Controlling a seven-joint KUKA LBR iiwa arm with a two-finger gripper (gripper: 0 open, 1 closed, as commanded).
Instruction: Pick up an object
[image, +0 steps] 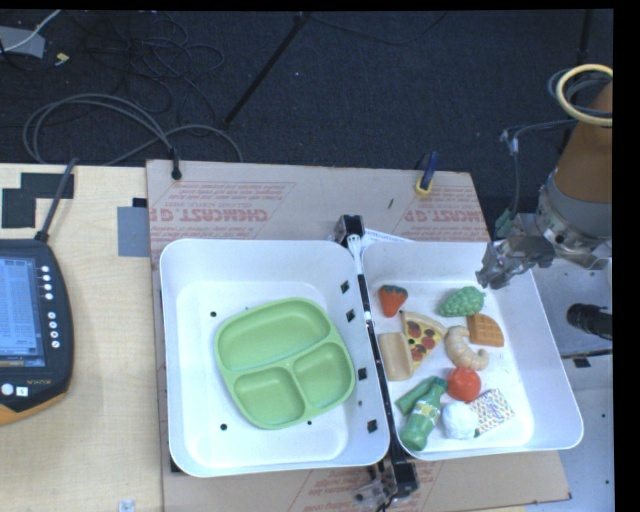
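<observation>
The gripper (495, 272) hovers over the right bin's (560, 400) one-o'clock rim, holding nothing; its finger spread cannot be told. Toy food, broccoli (463, 301) nearest, lies just at its seven o'clock.

place: robotics lab | evidence: teach pendant (28, 320) far left of gripper (497, 270); loose cables (120, 110) on dark floor; cardboard-topped bench (250, 200)
</observation>
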